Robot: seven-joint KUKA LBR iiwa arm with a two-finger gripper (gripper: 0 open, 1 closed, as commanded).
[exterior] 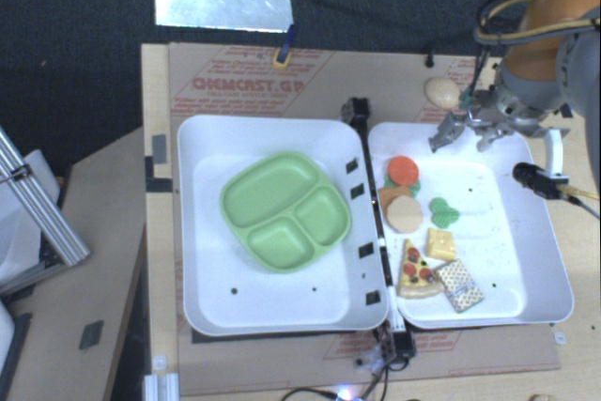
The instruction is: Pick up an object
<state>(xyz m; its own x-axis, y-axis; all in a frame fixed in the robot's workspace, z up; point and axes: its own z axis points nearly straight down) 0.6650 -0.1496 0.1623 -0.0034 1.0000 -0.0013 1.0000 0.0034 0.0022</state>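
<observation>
My gripper [467, 134] hangs over the far edge of the right bin [526, 239], its fingers open and spread with nothing between them. Toy foods lie along the left side of that bin: a red tomato slice [403, 170], a tan round cookie [405, 214], a green broccoli piece [443, 211], a yellow cheese cube [440, 244], a pizza slice [417, 272] and a patterned packet [460, 285]. The tomato slice is the nearest, a little to the front left of the gripper.
The left bin [207, 286] holds a green divided plate [285, 209]. A pale egg-shaped object [440, 92] lies on the cardboard behind the right bin, close to the gripper. A black divider [371, 202] runs between the bins.
</observation>
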